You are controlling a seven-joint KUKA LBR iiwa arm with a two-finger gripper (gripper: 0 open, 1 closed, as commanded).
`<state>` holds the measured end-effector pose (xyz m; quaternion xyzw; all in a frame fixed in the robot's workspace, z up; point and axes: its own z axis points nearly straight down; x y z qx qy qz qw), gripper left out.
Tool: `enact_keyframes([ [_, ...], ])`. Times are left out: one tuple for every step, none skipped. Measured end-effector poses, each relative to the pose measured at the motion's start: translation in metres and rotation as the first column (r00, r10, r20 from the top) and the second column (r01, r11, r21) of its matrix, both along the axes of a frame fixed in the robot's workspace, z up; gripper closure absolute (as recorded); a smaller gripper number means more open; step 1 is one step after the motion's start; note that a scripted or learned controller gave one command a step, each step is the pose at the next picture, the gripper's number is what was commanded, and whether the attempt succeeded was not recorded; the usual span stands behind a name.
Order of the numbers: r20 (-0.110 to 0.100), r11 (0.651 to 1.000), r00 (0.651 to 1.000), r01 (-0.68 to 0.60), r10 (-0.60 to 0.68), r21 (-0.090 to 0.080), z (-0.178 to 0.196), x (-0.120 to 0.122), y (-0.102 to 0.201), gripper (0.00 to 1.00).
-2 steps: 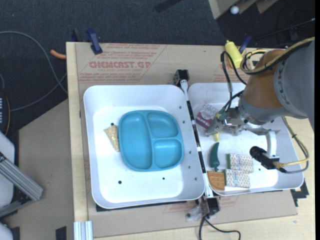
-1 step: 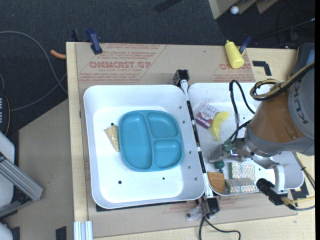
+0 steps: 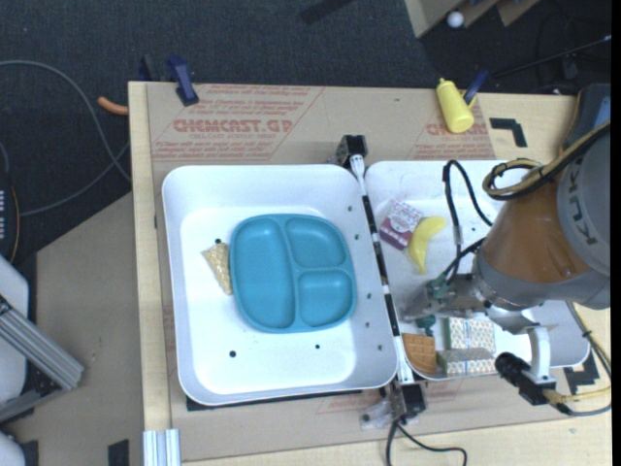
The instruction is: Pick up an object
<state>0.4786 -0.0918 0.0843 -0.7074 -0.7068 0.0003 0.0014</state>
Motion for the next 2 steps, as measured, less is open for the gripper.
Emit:
enact_keyframes([
  [0.004, 1.000, 1.000, -0.002, 0.002, -0.003, 0.031, 0.100, -0.044, 0.00],
  [0.000, 1.000, 1.000, -0.001, 0.001, -0.001, -0.001, 0.047, -0.002, 0.00],
])
